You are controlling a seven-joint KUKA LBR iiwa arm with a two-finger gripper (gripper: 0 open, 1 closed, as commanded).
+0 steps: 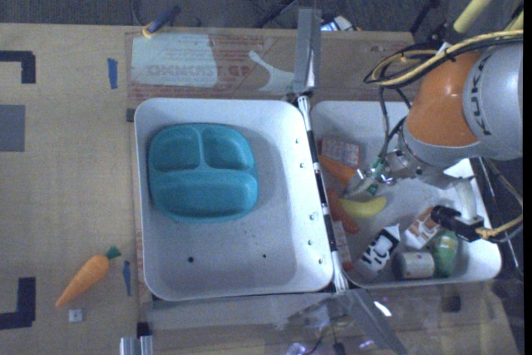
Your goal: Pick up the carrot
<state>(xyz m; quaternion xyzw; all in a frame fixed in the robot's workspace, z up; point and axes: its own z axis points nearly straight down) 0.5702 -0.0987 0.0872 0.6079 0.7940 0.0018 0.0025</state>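
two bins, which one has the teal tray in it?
The left bin. The teal tray lies in its upper half; the right bin holds small items, including a banana, with the hand over them.

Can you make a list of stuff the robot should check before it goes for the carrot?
1. Carrot easy to see: ok, it lies on the bench, left of the left bin.
2. Nothing on top of the carrot: ok.
3. Gripper near the carrot: not ok, it is over the right bin, by the banana.
4. Gripper holding nothing: cannot tell.
5. Way across: cannot tell; the left bin with the blue tray lies between.
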